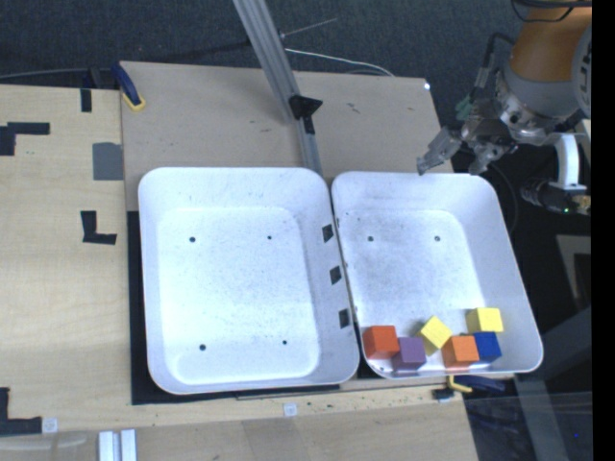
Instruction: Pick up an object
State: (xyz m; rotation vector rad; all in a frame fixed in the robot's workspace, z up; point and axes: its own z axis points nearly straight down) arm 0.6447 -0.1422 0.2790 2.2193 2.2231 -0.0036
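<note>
Several small cubes lie clustered in the near right corner of the right bin: a red-orange one, a purple one, a yellow one, an orange one, a blue one and another yellow one. My gripper hangs above the far edge of that bin, well away from the cubes. It is open, with one finger pointing down-left, and nothing sits between the fingers. The arm's orange band rises behind it at the top right.
The left bin adjoins the right one along a shared edge with black clips. A slanted metal rail crosses behind the bins. A clamp sits at the board's far left corner, another at the near right.
</note>
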